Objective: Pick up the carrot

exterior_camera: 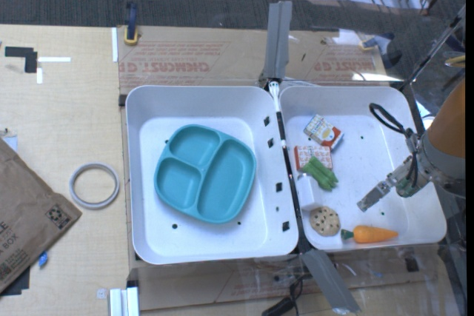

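Fingers [364, 202], closed empty, hover above carrot [374, 234] near bin's front rim [392, 246].

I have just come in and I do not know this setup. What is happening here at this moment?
A grey robot arm reaches in from the right over the right bin. Its pincer hangs above the bin floor, a little above the carrot, which lies near the front edge beside a cookie. The carrot is not yet picked up. The left bin holds a blue divided plate.
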### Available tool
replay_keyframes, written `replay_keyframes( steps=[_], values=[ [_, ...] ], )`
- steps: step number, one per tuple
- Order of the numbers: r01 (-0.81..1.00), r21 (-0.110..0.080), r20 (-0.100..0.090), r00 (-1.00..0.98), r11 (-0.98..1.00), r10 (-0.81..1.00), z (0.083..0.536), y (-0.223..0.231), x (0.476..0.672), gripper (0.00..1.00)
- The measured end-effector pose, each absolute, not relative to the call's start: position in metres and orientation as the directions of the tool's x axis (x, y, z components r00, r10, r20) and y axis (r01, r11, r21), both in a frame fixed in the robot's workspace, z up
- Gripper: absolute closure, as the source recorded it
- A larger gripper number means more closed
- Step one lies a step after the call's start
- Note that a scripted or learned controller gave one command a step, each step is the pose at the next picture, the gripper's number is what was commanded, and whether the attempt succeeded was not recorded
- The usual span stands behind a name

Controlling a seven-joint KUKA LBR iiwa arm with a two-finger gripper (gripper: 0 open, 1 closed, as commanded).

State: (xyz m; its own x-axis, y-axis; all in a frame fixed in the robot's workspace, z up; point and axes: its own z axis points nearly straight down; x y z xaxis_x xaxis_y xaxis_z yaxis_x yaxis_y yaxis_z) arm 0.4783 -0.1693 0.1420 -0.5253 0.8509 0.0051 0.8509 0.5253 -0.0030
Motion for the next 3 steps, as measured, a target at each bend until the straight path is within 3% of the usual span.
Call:
replay_keyframes(
  steps=[1,2,3],
  values=[
    [0.832,-0.004,0.004,-0.554,0.554,0.833,0.188,-0.087,0.479,0.0],
    [0.738,-0.004,0.007,-0.675,0.675,0.738,0.154,-0.117,0.478,0.0],
    [0.738,-0.004,0.007,-0.675,0.675,0.738,0.154,-0.117,0.478,0.0]
  ],
)
